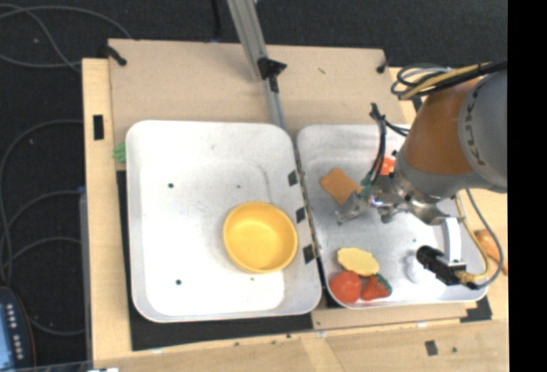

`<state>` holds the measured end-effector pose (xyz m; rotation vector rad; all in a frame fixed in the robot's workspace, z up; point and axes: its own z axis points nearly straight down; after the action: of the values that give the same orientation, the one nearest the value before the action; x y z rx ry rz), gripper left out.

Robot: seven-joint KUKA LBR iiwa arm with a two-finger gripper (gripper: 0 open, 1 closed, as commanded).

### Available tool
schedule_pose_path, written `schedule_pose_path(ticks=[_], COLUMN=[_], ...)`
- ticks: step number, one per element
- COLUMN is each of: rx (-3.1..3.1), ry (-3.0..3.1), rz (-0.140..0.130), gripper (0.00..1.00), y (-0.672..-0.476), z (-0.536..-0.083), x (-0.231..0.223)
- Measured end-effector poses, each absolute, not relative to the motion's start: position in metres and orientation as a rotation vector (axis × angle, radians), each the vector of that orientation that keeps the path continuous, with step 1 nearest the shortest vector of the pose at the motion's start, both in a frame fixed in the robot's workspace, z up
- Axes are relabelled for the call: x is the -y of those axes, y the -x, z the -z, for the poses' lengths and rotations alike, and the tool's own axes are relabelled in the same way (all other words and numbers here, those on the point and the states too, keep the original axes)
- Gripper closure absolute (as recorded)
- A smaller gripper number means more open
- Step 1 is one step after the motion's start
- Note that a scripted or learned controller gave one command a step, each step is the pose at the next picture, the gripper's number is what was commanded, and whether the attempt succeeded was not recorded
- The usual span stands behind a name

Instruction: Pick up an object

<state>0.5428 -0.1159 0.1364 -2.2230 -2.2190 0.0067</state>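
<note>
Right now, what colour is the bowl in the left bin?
Yellow; the bowl shows clearly in the camera view.

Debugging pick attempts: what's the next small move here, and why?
Probably shift slightly toward the brown block and descend. The gripper sits just beside and below it in the right bin, and nothing is visibly between its fingers.

grey arm (483,118), orange band (436,135), black cables (419,79)

Yellow bowl (260,237); white bins (171,156), dark-speckled; tan-orange block (338,184); pale yellow piece (357,260); red strawberry (373,287), green leaves; red tomato-like item (345,285); beige worktop (188,79).
</note>
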Motion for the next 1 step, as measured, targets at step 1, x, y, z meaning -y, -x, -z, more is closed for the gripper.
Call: schedule_pose_path(ticks=[1], rx=[2.22], ry=[2.224], rz=[-0.005], gripper=[0.0], y=[-0.5425], z=[-0.0991], x=[0.1181])
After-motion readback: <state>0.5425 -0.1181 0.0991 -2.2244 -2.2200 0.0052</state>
